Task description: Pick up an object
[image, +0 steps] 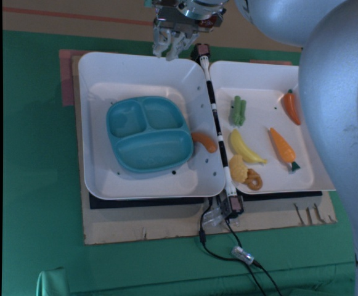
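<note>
My gripper (169, 49) hangs high over the far rim of the left bin (95, 165), with nothing visible in it. A teal divided plate (148, 134) lies in that bin, and a small orange sausage-shaped piece (204, 142) rests against the plate's right edge. In the right bin (262, 82) lie a green bean bundle (237, 111), a yellow banana (245, 148), an orange carrot (283, 148), a second orange piece (291, 106) at the far right, a yellow lumpy piece (238, 168) and a brown pretzel (253, 180).
A black-and-white striped bar (214, 113) runs along the seam between the two bins. Cables and a small metal plug (243, 255) lie on the green cloth in front. The arm's grey body (333, 103) covers the right bin's right side.
</note>
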